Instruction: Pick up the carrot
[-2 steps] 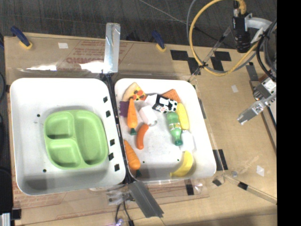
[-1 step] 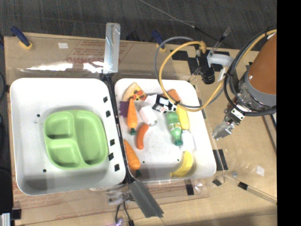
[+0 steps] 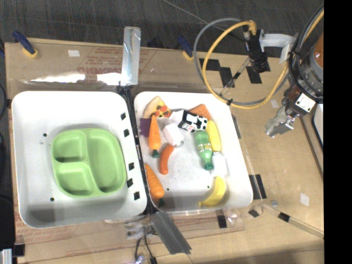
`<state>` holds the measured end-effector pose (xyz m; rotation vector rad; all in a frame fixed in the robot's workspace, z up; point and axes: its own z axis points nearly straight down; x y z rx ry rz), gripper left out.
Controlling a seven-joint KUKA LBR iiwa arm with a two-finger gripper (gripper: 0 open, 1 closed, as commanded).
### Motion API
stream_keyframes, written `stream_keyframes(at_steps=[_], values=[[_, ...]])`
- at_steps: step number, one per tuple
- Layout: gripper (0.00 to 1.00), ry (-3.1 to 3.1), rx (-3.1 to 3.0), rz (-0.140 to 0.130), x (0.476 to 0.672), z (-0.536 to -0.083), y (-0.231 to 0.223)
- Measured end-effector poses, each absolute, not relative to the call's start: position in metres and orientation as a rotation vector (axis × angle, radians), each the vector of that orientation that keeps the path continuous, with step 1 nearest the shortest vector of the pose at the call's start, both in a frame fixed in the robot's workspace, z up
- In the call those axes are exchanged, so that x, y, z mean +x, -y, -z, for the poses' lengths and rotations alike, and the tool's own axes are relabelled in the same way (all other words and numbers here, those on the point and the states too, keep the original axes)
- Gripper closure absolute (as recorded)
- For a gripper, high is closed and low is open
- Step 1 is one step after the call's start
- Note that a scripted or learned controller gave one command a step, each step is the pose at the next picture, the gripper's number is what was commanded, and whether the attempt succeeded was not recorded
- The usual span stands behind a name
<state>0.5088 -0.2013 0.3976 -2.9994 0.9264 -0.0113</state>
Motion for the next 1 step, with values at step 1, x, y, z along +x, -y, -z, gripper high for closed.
stream_keyframes(at_steps=[1], values=[[1.0, -0.611, -3.079, 0.015, 0.5684, -0.4768, 0.2081]])
